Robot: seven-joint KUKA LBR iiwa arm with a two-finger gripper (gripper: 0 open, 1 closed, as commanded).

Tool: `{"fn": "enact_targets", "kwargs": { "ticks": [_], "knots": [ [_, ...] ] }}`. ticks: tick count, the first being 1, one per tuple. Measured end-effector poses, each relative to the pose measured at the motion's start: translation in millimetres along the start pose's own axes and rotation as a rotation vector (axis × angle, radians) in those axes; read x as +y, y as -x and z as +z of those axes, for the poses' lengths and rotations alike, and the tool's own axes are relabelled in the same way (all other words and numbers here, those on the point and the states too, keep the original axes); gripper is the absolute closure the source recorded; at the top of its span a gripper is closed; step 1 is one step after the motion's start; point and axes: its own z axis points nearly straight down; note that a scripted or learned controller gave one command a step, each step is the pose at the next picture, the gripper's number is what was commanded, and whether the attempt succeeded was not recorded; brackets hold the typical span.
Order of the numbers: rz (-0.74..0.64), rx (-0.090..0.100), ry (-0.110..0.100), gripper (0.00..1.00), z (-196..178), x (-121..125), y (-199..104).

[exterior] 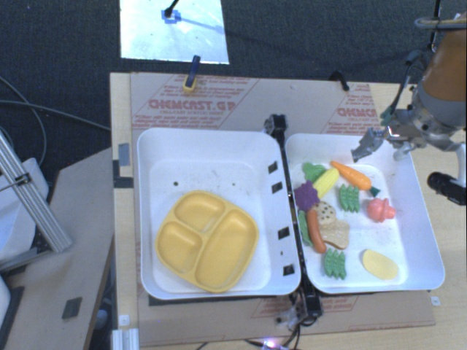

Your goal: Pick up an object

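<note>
The right bin [419,217] holds several toy foods. Among them are an orange carrot [352,173], a yellow corn cob [326,182], purple grapes [305,194], a pink strawberry [379,210], an orange sausage [316,230], a slice of bread [336,233], a yellow lemon slice [379,264] and some green pieces [335,262]. My gripper [383,150] hangs over the bin's far right corner, just beyond the carrot. It is open, with its fingers spread and nothing between them.
A yellow divided plate [208,239] lies in the left bin [211,152]. The black hinge strip [288,203] separates the two bins. A blue and yellow tool [192,75] lies on the cardboard behind the bins.
</note>
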Motion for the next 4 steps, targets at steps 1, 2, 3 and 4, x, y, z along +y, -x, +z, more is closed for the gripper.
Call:
{"fn": "enact_targets", "kwargs": {
  "ticks": [1,2,3,4],
  "knots": [
    [0.002,0.003,-0.009,0.00,74.4,-42.5,-17.4],
    [0.002,0.003,-0.005,0.00,71.3,-93.7,-44.2],
    [-0.008,0.005,-0.003,0.00,72.3,-113.6,-123.8],
    [0.002,0.001,-0.001,0.00,72.0,-113.0,-117.7]
  ]
}}
